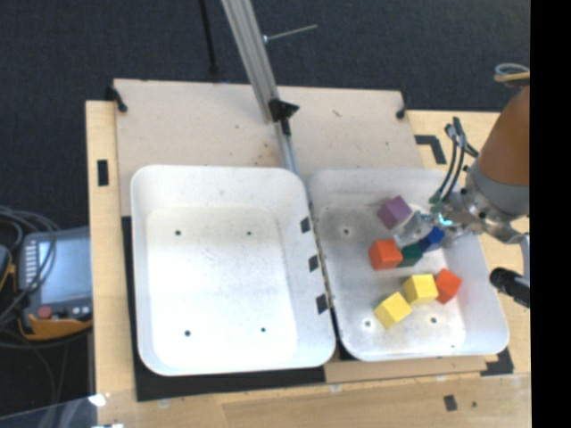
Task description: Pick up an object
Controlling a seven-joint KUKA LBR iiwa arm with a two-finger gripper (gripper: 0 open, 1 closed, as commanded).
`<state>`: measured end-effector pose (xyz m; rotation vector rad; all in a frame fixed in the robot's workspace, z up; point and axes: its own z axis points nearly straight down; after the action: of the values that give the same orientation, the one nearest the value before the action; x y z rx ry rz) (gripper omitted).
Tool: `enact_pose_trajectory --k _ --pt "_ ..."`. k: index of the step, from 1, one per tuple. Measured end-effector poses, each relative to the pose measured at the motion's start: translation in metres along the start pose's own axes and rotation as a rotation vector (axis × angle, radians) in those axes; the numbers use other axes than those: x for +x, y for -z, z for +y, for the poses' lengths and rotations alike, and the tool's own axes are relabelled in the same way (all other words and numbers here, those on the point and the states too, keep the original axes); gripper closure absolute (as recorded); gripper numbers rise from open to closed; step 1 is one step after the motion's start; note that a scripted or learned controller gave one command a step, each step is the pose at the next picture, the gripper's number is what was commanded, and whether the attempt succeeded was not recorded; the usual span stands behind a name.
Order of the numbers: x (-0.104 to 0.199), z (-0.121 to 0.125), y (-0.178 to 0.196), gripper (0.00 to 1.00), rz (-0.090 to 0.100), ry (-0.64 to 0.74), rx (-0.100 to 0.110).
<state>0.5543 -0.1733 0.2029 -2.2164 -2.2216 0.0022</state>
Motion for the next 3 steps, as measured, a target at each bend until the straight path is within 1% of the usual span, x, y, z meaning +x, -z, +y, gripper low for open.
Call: enact_pose_trajectory --k 1,2,3 --pt "0.0 0.001 0.002 0.0 -0.001 0.0 -0.005" --pt "0.002 0.01 -0.049 0.0 -0.002 -0.001 0.0" --pt "0.0 0.013 -0.095 0.0 -0.002 -0.004 -0.009"
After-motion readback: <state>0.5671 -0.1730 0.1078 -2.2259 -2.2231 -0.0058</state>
